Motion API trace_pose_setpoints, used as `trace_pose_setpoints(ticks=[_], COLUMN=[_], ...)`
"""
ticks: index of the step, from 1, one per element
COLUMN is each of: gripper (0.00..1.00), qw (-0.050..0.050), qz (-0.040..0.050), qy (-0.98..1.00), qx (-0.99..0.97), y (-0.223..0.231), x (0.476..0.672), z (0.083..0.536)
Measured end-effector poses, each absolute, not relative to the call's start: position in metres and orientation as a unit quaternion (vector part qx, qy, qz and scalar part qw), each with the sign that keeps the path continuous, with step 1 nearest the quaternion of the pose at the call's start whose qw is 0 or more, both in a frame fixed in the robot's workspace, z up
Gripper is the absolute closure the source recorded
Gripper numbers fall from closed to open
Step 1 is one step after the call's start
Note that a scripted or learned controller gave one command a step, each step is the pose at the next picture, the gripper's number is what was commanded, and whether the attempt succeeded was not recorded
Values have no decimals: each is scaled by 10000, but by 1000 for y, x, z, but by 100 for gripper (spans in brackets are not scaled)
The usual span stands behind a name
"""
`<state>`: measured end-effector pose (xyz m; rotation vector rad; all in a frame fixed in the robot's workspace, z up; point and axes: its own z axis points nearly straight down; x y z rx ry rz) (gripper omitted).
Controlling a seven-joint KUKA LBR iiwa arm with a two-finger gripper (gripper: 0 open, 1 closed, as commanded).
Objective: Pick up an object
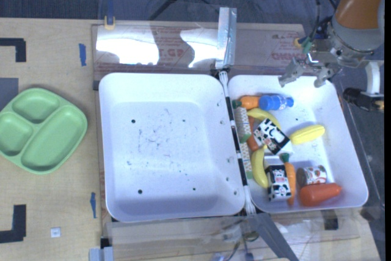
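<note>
The pale wooden surface (pixel 49 58) carries everything here, and two shallow white bins sit on it side by side. The left bin (pixel 122 95) is the bigger expanse of bare white, with only faint scuffs and a few dark dots on its floor. The right bin (pixel 348 131) holds the clutter, all of it pushed toward the wall it shares with its neighbour.

The grey arm with its orange band (pixel 360 3) comes in at the upper right, and the claw (pixel 307 75) hangs over the far edge of the right bin with its two fingers spread apart and nothing between them. It is well apart from the objects below it.

To the far left, on the surface, lies a green divided plate (pixel 40 129) with three compartments.

Inside the right bin, a banana (pixel 259 163) curves down along the dividing wall (part of it is hidden under a box). An orange-red carrot-like piece (pixel 317 194) lies near the front corner, with a small printed can (pixel 313 175) touching it just behind. A yellow lemon-shaped piece (pixel 308 133) sits alone toward the middle. A blue bottle (pixel 275 102) lies on its side at the far end, closest to the claw, beside a small orange item (pixel 249 102). Two black-and-white cartons complete the heap: a tilted carton (pixel 270 135) over the banana, and a lower carton (pixel 278 183) near the front.
</note>
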<state>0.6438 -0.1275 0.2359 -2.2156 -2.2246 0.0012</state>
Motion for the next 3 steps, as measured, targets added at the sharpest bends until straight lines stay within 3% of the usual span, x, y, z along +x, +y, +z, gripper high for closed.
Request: trace_pose_setpoints(ticks=[1, 2, 3], gripper=[0, 0, 100], qw=[9, -8, -7], qz=[2, -8, -11], qy=[-7493, -7066, -7055], qx=[-6623, -7076, -7087], y=[-126, -100, -102], x=[620, 629, 630], z=[111, 86, 95])
